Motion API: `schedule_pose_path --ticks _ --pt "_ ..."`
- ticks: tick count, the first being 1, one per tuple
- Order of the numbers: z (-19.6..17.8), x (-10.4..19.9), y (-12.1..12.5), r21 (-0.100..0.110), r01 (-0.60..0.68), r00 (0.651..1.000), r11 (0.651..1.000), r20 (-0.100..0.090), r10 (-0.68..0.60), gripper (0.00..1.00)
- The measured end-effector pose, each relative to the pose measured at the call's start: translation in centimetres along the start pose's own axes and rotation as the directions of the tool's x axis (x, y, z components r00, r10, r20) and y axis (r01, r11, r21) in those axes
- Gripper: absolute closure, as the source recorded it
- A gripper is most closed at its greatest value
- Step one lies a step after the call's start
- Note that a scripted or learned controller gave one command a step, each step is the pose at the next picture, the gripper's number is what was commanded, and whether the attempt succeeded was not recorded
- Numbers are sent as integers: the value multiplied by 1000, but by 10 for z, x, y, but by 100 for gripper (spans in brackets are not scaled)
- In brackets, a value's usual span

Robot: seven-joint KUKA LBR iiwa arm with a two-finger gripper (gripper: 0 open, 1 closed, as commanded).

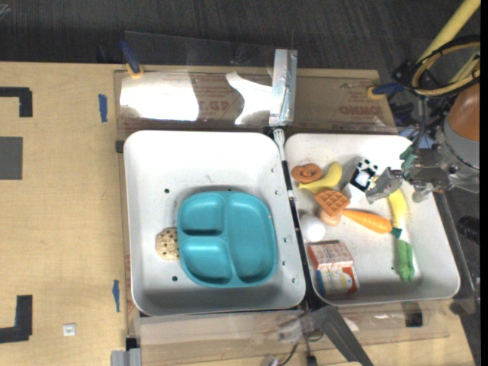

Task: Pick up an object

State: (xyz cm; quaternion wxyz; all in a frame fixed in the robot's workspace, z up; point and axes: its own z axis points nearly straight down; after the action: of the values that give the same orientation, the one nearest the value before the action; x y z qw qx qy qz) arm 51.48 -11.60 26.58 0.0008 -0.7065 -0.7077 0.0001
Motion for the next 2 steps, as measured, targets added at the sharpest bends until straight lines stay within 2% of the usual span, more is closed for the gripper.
schedule_pose_path --ticks 1,2 --pt "-64 -25 6 -7 -11 1000 1000 3 12 0" --pt "40 -2 -36 5 -40 999 999 0 40 0"
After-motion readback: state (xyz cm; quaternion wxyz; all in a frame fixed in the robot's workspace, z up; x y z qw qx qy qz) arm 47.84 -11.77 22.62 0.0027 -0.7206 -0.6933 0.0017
